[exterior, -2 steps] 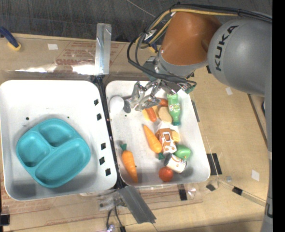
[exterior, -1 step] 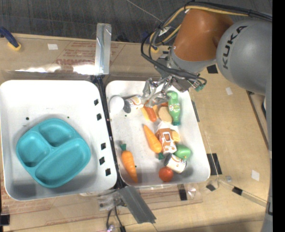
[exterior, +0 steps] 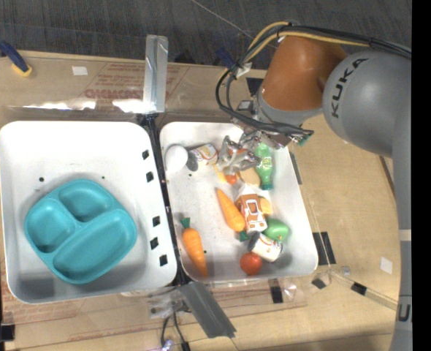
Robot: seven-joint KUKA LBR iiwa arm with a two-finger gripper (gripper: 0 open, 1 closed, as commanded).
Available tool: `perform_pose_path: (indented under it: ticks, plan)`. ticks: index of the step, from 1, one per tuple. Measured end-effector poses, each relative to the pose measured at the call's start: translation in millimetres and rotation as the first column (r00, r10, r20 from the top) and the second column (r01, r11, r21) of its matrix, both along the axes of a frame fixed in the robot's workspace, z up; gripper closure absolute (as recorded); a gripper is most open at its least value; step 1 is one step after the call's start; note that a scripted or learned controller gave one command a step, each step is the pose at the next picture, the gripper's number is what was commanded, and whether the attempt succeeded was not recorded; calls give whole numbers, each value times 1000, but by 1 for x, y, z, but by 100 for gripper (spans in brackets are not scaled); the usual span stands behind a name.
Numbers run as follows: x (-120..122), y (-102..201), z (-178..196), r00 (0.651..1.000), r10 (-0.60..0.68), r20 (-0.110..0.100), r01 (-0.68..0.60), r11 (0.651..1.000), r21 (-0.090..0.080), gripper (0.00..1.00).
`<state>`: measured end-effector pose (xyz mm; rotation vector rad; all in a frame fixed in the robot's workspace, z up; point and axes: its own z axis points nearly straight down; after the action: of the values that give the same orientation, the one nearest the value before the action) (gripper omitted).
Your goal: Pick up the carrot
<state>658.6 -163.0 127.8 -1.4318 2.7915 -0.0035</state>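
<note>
Checking camera view: my claw [exterior: 237,152] hangs at the upper middle of the right bin [exterior: 303,225].
Progress: nothing lifted yet; the whole pick remains, I judge.
Claw state: I cannot tell.
Carrot [exterior: 193,246]: lower left of that bin, orange, green-topped, lying flat beside the wall.
Second carrot [exterior: 230,209]: centre, slanted.

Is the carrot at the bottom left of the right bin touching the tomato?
Apart. The camera view shows bare white bin floor between the carrot and the tomato.
</note>
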Motion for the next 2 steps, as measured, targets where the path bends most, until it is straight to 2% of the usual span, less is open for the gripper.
perform_pose_path:
  ticks: [1,2]
  plan:
    - [-1,25,-28,962,274,10,-274,962,-7,100]
    - [-18,23,55,977,214,5,-214,977,-4,100]
